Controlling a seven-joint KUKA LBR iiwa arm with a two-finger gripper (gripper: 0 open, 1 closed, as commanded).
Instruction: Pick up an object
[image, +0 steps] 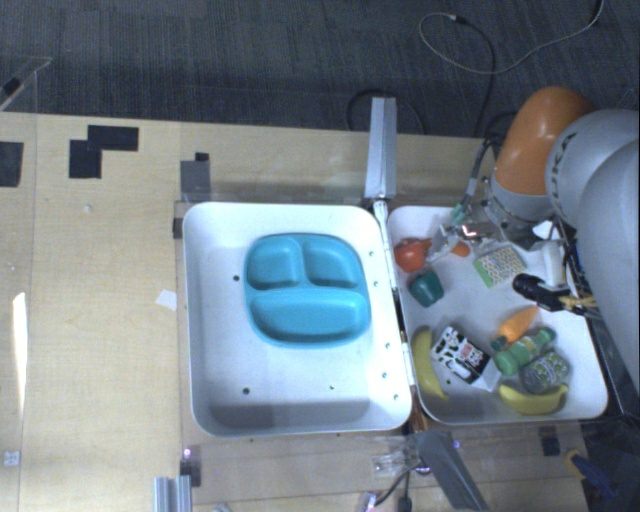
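My gripper (452, 238) hangs low over the back of the right bin (596, 398), reaching in from the right. A red-orange round object (408, 255) lies just left of it, very close to its tip. A small orange piece (460, 250) shows right under the gripper. In front of the red object sits a teal block (427, 289). A pale green patterned card (498, 266) lies to the gripper's right. I see nothing lifted off the bin floor.
The left bin (210, 380) holds a blue divided plate (305, 288). Along the right bin's front lie a banana (428, 365), a black-and-white box (461, 355), an orange carrot (519, 323), a green bottle (524, 351), a grey round can (545, 374) and a second banana (530, 400).
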